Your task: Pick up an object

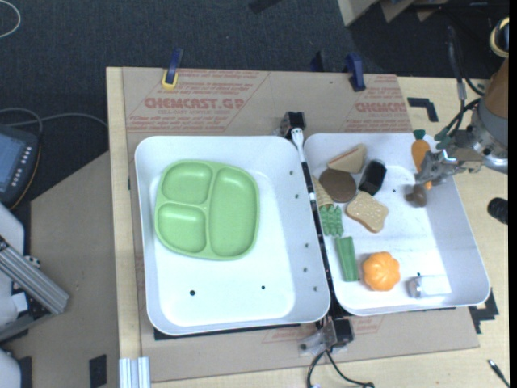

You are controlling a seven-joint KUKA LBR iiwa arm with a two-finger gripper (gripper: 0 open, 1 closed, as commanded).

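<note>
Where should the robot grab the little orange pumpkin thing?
Probably straight from above, fingers closing across the round middle of the orange pumpkin. It sits alone in the right bin, with bare white floor on its right and near sides. The green stick lies close on its left, so close the fingers along the near-far line instead.

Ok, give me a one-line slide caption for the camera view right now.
Claw at the right bin's far edge, near scattered toy food; green divided plate alone in the left bin.
</note>
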